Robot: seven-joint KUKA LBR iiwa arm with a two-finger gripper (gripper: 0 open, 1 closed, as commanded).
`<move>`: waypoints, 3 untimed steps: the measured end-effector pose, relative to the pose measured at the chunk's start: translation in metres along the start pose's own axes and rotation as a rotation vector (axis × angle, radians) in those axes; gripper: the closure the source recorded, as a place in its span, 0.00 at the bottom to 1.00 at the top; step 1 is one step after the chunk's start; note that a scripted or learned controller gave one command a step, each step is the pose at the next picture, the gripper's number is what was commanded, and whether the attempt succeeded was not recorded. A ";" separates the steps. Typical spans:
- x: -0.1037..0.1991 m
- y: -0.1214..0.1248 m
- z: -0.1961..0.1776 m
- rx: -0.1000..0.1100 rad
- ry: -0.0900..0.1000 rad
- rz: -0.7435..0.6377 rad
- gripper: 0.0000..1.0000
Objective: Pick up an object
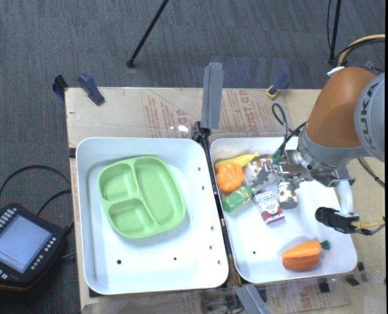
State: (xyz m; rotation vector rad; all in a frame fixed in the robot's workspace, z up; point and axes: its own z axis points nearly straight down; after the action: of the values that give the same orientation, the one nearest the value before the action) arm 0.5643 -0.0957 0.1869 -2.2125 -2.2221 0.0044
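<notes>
Here the left bin holds 1 green tray, while the hand, grip unclear, hangs over the right bin.

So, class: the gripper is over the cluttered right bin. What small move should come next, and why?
Probably a short, straight descent. The gripper hangs above the small red-and-white carton in the right white bin, with the green block and orange pumpkin-shaped toy crowded just left.

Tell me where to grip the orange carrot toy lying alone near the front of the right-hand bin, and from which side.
Take the orange carrot toy across its thick middle, coming straight down from above. It lies flat on the white bin floor, long axis left to right, green tip rightward, with bare floor around it, so fingers likely fit front and back.
</notes>
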 end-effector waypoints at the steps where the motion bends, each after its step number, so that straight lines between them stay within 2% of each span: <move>1: -0.069 -0.022 0.074 -0.001 0.000 -0.048 0.00; 2: -0.066 0.032 0.093 -0.014 -0.003 -0.084 0.00; 3: -0.069 0.033 0.082 -0.019 -0.004 -0.076 1.00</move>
State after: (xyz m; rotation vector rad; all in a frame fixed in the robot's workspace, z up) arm 0.5972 -0.1643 0.1047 -2.1368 -2.3168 -0.0122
